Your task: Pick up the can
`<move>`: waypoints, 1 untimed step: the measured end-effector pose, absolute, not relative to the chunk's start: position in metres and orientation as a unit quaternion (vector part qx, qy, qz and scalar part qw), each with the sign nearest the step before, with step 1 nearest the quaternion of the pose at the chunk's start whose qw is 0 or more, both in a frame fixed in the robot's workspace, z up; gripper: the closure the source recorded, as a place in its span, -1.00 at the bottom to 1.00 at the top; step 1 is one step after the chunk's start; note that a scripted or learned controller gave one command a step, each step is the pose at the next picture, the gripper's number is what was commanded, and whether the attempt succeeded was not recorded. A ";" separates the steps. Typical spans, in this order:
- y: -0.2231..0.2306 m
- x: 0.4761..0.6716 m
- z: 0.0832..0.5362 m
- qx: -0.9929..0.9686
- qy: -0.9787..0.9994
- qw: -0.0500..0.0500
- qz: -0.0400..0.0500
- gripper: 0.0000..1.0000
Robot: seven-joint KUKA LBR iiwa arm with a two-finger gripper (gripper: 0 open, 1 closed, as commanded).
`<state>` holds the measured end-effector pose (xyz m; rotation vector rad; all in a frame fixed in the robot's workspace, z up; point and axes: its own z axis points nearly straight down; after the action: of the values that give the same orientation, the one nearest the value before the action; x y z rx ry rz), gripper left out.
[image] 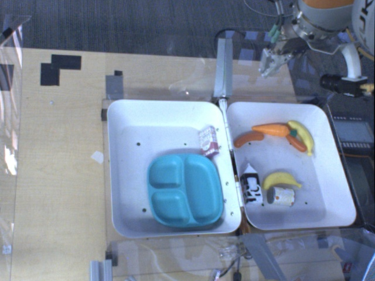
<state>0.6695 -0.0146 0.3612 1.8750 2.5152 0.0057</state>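
The arm (orange band showing) hangs at upper right, gripper [270,63] pointing down.

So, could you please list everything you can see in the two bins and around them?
Tray: one, blue, three compartments, left bin, front.
Packet: one, red and white, left bin, by the divider behind the tray.
Bananas: two, yellow, right bin; one at the back, one nearer the front.
Carrot: one, orange, right bin, back.
Sausage: one, orange-red, right bin, beside the carrot.
Can: one, white and grey, on its side, right bin, front.
Bottle: one, black and white, right bin, by the divider.
Bins: two, white, left and right.
Gripper: one, above the bench behind the right bin.
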 end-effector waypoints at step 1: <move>0.069 0.669 0.331 0.484 0.875 0.003 0.002 1.00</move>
<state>0.6693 0.0695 0.3314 1.5178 2.7449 0.0071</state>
